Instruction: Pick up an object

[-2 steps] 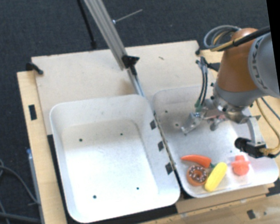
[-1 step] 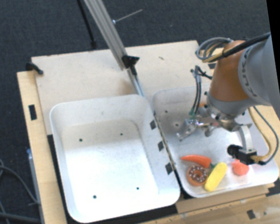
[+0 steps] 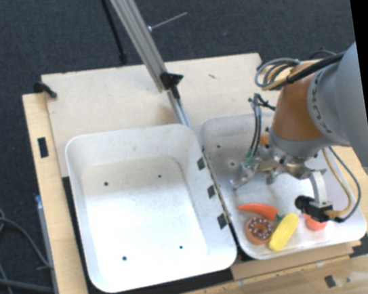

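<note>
The right bin (image 3: 218,139) holds several toy foods along its near side. An orange carrot (image 3: 258,210) lies above a round reddish-brown piece (image 3: 256,229). Beside them rests a yellow corn cob (image 3: 283,230), and a small red piece (image 3: 315,222) sits at the near right. My gripper (image 3: 254,169) hangs low over the middle of this bin, a little beyond the carrot, under the orange wrist band (image 3: 293,114). Nothing shows held in it.
The left bin (image 3: 76,159) stands beside the right one, their rims meeting in the middle. A slanted metal pole (image 3: 144,39) rises behind the bins. Cables (image 3: 344,184) loop off the wrist over the right bin's right side.
</note>
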Controlling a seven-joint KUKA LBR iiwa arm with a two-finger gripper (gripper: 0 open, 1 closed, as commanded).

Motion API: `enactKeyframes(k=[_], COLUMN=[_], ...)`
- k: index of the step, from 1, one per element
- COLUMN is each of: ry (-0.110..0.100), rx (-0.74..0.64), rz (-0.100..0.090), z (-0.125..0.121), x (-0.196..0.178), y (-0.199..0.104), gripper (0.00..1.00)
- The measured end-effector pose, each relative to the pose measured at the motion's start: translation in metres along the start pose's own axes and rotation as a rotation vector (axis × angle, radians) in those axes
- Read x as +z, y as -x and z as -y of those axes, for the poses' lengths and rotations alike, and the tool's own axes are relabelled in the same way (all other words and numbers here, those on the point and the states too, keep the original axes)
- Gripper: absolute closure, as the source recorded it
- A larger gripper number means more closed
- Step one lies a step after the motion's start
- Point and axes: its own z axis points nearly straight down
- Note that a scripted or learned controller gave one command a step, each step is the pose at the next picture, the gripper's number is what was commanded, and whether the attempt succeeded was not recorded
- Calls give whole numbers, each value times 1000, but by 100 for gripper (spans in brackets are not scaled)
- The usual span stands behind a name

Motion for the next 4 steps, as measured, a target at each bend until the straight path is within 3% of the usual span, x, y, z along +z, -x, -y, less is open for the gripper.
enactKeyframes(k=[1,4], ry=[7,9], rx=[5,-7], rz=[-3,-3], z=[-2,-2], x=[-12,-148], y=[-1,-7], gripper=[100,100])
